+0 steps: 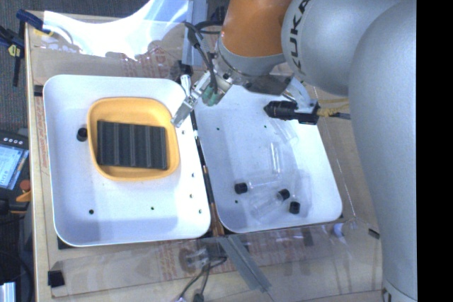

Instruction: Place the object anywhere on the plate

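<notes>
Overhead, hand [185, 104] above yellow plate's [131, 109] right rim, left bin [113, 219].

Plate [134, 112] in left bin [106, 219]; vials [272, 184] in right bin [233, 124].

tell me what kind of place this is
Probably a robotics lab bench set up for grasping trials: a KUKA arm reaches over two white bins, a yellow plate sits in the left one, and cables run across the bench.

Dark ridged block [132, 145] covers yellow plate [106, 112]; rim bare.
</notes>
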Controlling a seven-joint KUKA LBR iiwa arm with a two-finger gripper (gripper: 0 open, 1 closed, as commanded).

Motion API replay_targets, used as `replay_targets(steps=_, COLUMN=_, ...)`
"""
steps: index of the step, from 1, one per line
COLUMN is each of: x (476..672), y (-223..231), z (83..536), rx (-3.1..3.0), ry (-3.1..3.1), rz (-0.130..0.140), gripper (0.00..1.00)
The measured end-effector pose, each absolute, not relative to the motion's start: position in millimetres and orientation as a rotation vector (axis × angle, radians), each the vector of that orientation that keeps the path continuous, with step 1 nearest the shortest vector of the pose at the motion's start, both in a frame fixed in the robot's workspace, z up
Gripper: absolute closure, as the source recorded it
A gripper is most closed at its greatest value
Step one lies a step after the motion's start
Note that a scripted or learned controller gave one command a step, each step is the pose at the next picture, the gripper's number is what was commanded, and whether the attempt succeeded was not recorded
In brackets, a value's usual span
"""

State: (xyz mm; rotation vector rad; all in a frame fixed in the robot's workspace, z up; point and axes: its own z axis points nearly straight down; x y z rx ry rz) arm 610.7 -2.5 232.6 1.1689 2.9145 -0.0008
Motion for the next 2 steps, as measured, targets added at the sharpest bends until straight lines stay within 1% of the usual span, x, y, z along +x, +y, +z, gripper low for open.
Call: replay_targets(steps=2, x=610.7, y=-2.5, z=232.6, rx=1.169, ry=2.915, rz=-0.001, gripper=0.00)
